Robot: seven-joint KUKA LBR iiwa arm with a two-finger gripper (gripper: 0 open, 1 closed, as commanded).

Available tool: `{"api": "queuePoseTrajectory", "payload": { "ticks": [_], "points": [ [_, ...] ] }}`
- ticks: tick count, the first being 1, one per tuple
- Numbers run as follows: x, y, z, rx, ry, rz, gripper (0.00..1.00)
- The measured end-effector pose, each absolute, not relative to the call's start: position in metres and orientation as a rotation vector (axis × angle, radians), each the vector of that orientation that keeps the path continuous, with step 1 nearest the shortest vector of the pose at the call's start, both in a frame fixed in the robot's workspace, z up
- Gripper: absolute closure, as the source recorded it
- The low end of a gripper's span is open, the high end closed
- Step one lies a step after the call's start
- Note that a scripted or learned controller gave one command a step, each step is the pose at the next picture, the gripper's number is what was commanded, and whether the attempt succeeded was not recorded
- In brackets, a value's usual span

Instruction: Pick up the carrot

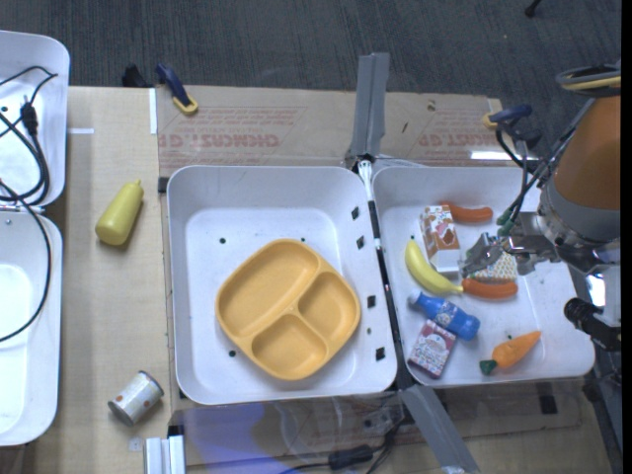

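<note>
Over in the right bin [553,363] my gripper [484,258] hangs above a hot dog [491,287], hiding part; fingers too murky to call. Carrot [515,350] sits near-right, apart.

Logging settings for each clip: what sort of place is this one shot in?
Most likely a robotics lab bench set up for picking trials. Two white bins sit on a cardboard-topped bench, one holding a yellow divided plate, the other toy food such as a carrot and a banana, with the gripper above them.
</note>
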State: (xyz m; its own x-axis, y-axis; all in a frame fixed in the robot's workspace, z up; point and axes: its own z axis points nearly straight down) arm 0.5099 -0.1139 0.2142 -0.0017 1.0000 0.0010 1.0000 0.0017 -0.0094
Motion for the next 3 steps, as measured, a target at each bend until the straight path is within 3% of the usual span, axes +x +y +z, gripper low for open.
{"api": "queuePoseTrajectory", "payload": {
  "ticks": [1, 2, 3],
  "points": [
    [0.487, -0.164, 0.216, -2.229, -2.205, 0.008, 0.00],
    [0.514, -0.167, 0.251, -2.472, -1.932, 0.010, 0.00],
    [0.478, -0.191, 0.213, -2.521, -1.863, 0.011, 0.00]
  ]
}}
